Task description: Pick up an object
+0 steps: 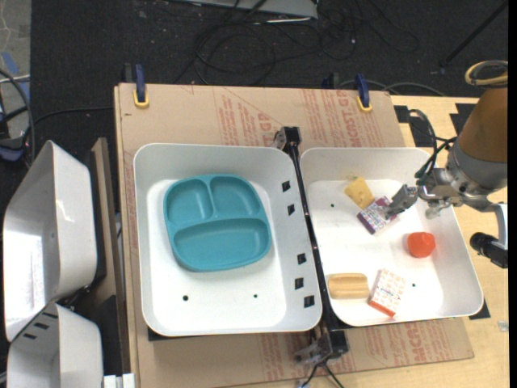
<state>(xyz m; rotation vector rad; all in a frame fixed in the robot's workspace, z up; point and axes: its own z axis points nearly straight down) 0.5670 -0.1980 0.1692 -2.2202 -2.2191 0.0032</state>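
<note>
1. Now the claw (397,201) sits low, touching the purple packet (375,216) just beside the yellow block (359,191)
2. Approach step, I judge; finger spread unreadable
3. Next: close and lift straight

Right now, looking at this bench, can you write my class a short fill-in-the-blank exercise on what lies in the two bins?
1. The teal divided plate lies in the ____ bin of the view.
2. The round object in the right bin is coloured ____.
3. The gripper sits beside the ____ packet.

Missing words: left; orange; purple
</note>
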